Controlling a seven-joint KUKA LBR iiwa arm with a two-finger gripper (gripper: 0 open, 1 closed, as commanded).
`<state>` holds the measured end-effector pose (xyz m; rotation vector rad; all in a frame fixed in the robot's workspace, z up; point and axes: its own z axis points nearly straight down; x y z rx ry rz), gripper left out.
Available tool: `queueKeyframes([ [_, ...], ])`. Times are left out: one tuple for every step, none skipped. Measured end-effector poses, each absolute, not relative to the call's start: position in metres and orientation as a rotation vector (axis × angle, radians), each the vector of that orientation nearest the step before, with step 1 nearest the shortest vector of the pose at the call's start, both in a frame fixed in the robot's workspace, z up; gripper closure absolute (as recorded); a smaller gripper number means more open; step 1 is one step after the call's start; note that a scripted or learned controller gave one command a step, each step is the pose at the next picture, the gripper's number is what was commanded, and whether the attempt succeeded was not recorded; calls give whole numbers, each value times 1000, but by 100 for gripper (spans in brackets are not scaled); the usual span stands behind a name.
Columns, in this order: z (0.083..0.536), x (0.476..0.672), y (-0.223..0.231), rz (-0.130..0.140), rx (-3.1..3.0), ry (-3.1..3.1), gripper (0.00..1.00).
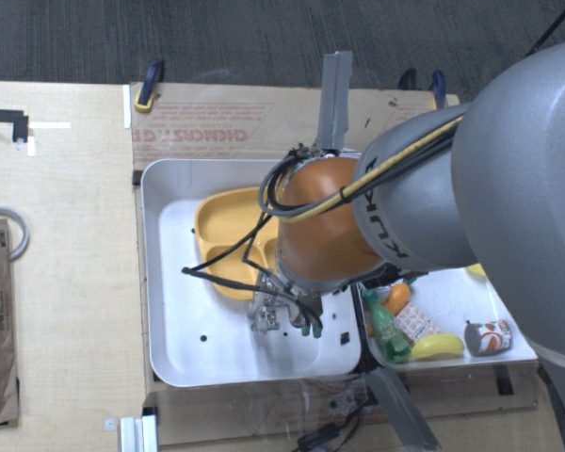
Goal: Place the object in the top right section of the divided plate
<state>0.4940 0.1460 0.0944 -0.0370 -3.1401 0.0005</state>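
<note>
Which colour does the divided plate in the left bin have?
Yellow: the divided plate, seen in the camera view.

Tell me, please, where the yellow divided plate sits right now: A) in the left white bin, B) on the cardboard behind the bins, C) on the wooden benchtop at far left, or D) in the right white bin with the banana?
A: the yellow divided plate lies inside the left white bin, partly hidden under the arm, while the banana lies in the right bin.

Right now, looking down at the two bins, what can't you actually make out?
- Divided plate: its right part, including the top right section, is hidden under the arm's orange band.
- Gripper: small and blurred below the wrist; any held object is unclear.
- Right bin: mostly covered by the grey arm.
</note>
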Motion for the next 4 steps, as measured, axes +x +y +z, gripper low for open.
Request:
queueKeyframes([
  [219,507,222,-1,-21,-3143,100],
  [178,507,228,1,-93,-3139,100],
  [168,484,228,4,-223,-3130,100],
  [215,520,228,1,-311,-3128,100],
])
